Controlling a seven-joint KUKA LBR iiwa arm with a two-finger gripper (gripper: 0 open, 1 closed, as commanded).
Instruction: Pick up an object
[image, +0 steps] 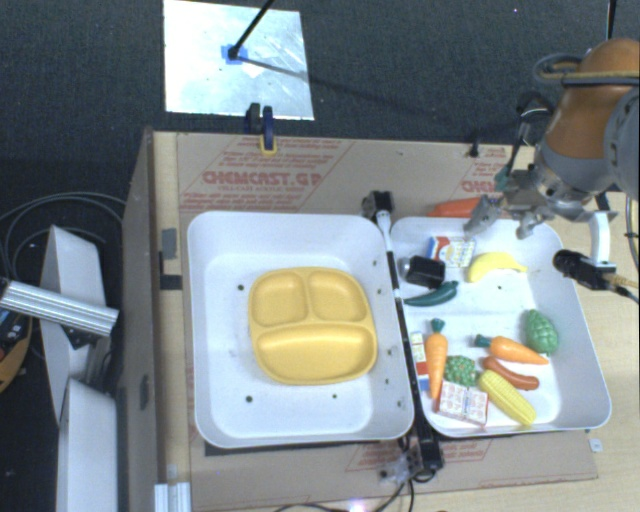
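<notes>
My gripper (506, 221) hangs over the far edge of the right bin (575, 300), its two fingers spread open with nothing between them. Just below it in the bin lies a yellow banana (497, 265), beside a small printed box (455, 250). To the gripper's left, an orange piece (455, 208) lies outside the bin on the cardboard. Further down the bin are a black block (425, 270), a dark green pepper (432, 294), two carrots (436, 355) (515, 350), a green bumpy fruit (540, 330), broccoli (460, 370), a sausage (512, 374), corn (505, 398) and a red-and-white carton (463, 403).
The left bin (220, 300) holds a yellow divided plate (310, 325). A black clamp (380, 205) sits where the two bins meet at the far side. A black fitting (575, 265) on the arm's cable hangs over the right bin's right rim.
</notes>
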